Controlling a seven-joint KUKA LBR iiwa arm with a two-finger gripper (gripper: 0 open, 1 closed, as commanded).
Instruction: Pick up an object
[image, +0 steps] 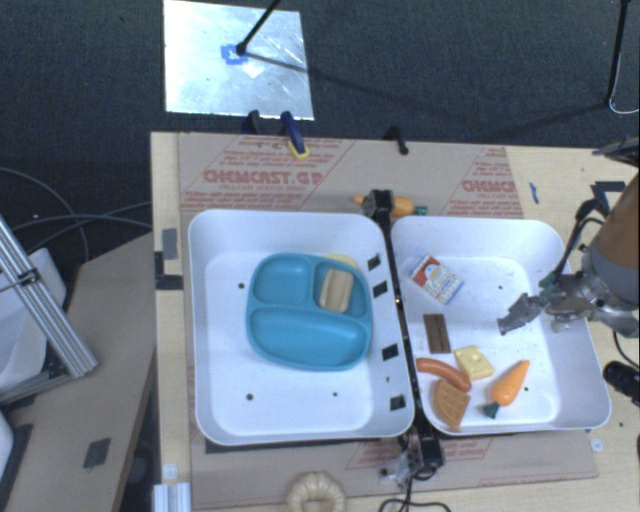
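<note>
Landmark: right bin (560, 395), white, shallow.

Arm: enters from the right edge, wrist low over the right bin's right half, reaching leftward.

Gripper (515, 315): grey, above bare bin floor, nothing between it and the floor; whether the jaws stand apart or together cannot be told.

Contents of the right bin: small carton (437, 279) upper left; brown bar (436, 332) centre left; sausage (443, 373), yellow cheese wedge (474, 362), waffle (451, 405) and carrot (508, 384) along the near side, below the gripper.

Left of the right bin: left bin (220, 400) with blue divided plate (300, 335).
</note>
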